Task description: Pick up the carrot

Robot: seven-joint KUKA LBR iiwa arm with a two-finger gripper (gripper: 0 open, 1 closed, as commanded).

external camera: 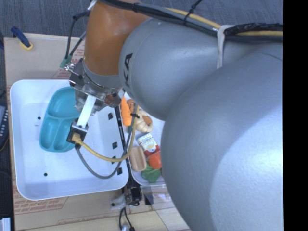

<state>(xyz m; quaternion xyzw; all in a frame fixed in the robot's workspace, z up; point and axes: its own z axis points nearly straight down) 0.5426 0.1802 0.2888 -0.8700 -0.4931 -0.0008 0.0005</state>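
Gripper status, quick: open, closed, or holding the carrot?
Gripper: cannot be told from this view. The carrot lies close beside it, not visibly gripped.

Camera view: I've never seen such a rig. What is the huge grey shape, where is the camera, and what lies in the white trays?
The grey shape is a robot arm, with an orange band above its wrist, reaching in from the right and hiding much of the scene. The one camera is fixed above the bench, looking down at a slant. Two shallow white bins sit side by side. The left bin holds a teal divided tray. The right bin, mostly hidden, holds the carrot among other small food items. Whether the arm holds anything cannot be told here.
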